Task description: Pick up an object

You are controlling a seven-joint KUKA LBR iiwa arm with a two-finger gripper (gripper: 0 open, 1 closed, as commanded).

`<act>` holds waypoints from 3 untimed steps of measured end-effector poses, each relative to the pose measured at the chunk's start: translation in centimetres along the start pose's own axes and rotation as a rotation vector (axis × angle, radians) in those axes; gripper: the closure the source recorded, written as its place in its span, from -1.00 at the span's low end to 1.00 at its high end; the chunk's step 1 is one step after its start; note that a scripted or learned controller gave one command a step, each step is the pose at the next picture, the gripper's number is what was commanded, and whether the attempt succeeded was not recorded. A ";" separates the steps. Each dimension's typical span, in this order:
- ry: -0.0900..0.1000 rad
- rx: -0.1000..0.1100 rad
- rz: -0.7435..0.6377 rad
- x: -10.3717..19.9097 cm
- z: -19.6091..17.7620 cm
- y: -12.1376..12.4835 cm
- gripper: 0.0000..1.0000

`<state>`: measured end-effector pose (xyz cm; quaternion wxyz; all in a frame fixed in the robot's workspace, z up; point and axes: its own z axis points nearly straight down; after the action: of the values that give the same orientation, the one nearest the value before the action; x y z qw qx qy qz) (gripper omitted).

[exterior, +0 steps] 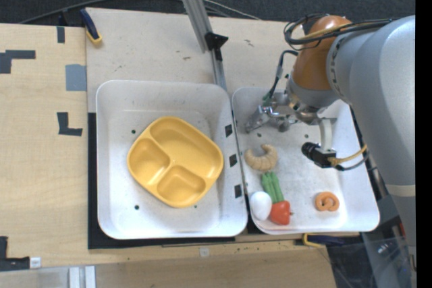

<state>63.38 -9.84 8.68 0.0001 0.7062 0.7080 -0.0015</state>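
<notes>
the things to pick all lie in the right bin (300,175). a tan croissant-shaped piece (262,158) lies near the left wall of this bin, about in the middle of its length. just below it is a green piece (272,185), long and narrow, and its lower end meets a white egg (260,203) and a red piece (281,212), which lie side by side at the front left corner. an orange ring (327,202) lies alone at the front right, well apart from the others.

the gripper (260,119) is low over the back left part of the same bin, above the croissant-shaped piece in the picture and apart from it. whether the gripper is open or closed i cannot tell, the metal parts are too small and mixed together. the grey arm (378,77) comes in from the right, with its orange band over the back of the bin.

the left bin (115,145) holds a yellow plate (175,160) with three compartments, lying flat and turned at an angle. both bins stand on a pale wooden bench (135,44).
</notes>
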 end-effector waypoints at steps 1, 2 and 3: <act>0.002 0.001 -0.002 0.1 -1.1 0.0 1.00; 0.002 -0.007 0.000 0.0 -7.4 0.7 1.00; 0.002 -0.006 0.001 0.1 -12.7 0.7 1.00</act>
<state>64.14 -9.75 21.34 0.0013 0.7065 0.7077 0.0012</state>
